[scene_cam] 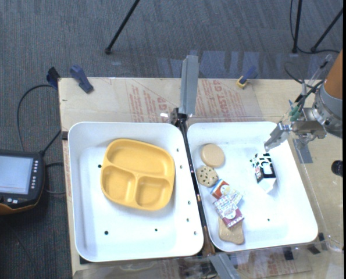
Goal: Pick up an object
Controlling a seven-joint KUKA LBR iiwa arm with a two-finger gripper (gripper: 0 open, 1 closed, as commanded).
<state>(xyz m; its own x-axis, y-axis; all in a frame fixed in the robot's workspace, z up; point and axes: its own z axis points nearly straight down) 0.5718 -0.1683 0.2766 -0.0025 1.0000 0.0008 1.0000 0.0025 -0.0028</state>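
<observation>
The right bin [289, 225] holds a black-and-white small carton [264, 170] lying near its right side. Along the bin's left side lie a round tan biscuit [212, 155], a chocolate-chip cookie [207, 175], two red-and-white packets [228, 204] and a tan toast-like piece [232, 232]. My gripper [288, 146] hangs over the bin's upper right corner, just above and to the right of the carton. It is open, its two grey fingers [275, 138] spread apart with nothing between them.
A yellow divided plate [139, 173] lies in the left bin [85, 237]. A grey post [189, 89] stands behind the wall between the bins. A handheld pendant [13, 176] sits on the floor at the left, and tripod legs stand behind.
</observation>
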